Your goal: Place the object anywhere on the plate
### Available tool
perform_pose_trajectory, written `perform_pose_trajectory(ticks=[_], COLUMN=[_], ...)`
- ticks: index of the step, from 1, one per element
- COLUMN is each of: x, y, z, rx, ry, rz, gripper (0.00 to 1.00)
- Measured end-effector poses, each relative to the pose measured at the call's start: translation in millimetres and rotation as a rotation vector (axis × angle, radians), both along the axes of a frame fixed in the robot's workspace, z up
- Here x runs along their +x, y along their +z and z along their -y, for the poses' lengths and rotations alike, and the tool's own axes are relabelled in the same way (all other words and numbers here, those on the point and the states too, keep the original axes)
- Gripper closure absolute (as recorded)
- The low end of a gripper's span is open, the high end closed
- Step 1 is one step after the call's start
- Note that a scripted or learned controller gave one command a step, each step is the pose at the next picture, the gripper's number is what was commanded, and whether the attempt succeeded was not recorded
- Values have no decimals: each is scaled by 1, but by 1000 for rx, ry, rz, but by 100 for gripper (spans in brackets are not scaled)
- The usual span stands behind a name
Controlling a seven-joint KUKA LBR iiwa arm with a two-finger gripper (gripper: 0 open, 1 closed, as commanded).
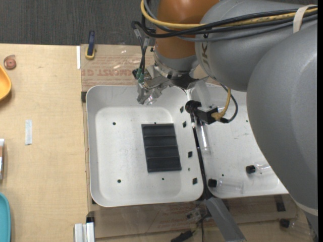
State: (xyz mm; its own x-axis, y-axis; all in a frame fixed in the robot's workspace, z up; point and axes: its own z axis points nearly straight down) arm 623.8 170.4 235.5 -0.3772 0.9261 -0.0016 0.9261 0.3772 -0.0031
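- Nearest to me, along the front edge of the counter (45,185), a pale blue rim (4,218) pokes in at the left corner, and a small clear piece (28,132) lies flat on the bare wood further up.
- Two shallow white bins sit side by side. The left bin (101,150) is fully open to view; the right bin (237,150) is largely covered by the bulk of the grey arm (272,74).
- In the left bin lies one dark object (161,146): a flat black rectangle with raised ribs running across it, so it reads as four stacked bars. It rests flat on the bin floor, a little right of centre, long side pointing away from me. It is the one loose thing I count in that bin.
- In the right bin, one small dark piece (251,170) sits near the front, beside something clear and glassy that I cannot make out.
- Further back, the pincer (147,98) hangs over the far rim of the left bin, apart from the black object and beyond it. Nothing sits between its tips; whether they are spread or closed I cannot tell.
- Above it rises the orange band (184,14), with yellow cables looped around it.
- At the far left, an orange curved edge (4,87) and a small reddish disc (9,62) rest on the wood.
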Motion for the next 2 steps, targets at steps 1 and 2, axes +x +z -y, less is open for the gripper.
perform_pose_trajectory(ticks=[1, 2], x=[-20, -61], y=[31, 47], z=[-50, -52], rx=[-1, -1], ry=[-247, -181], rz=[1, 0], gripper=[100, 100])
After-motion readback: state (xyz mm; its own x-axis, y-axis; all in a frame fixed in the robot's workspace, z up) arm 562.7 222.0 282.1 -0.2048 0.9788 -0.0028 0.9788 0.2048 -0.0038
